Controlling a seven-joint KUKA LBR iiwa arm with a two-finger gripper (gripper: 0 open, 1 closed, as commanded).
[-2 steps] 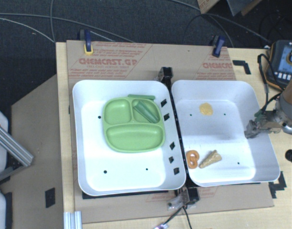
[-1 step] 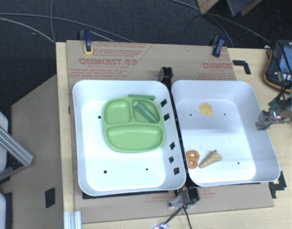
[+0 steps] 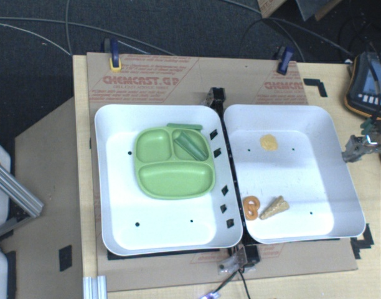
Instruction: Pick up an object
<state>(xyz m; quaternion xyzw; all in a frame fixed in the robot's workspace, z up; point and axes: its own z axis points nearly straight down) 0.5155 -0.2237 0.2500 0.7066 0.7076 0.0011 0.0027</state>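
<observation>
Brown paper-faced board (image 3: 147, 80) printed with reddish lettering covers the bench, pinned at its far edge by two blue clamps (image 3: 114, 52).

On its left half sits the left bin (image 3: 109, 185), a shallow tray of smooth white plastic with rounded corners and sloping walls. A matte light-green divided plate (image 3: 172, 182) lies flat in the bin's far half: it is a rounded square with one wide compartment on the near side and two smaller ones behind. A darker green, pod-shaped piece (image 3: 192, 145), long and slightly ribbed, rests aslant in the plate's far right compartment. Small black dots mark the bin floor.

A row of small black tabs (image 3: 218, 151) runs along the seam where the two bins meet.

The right bin (image 3: 340, 192) is the same glossy white shape. A small flat yellow disc (image 3: 269, 143) lies near the middle of its far part. By the near left corner lies an orange pretzel-shaped loop (image 3: 251, 207), and just beside it, on its right, a tan cone (image 3: 273, 208) with a rough, grainy surface lies on its side, tip pointing right and away.

A small grey metal piece (image 3: 355, 147) juts in at the bin's right rim; what it is cannot be told.
</observation>
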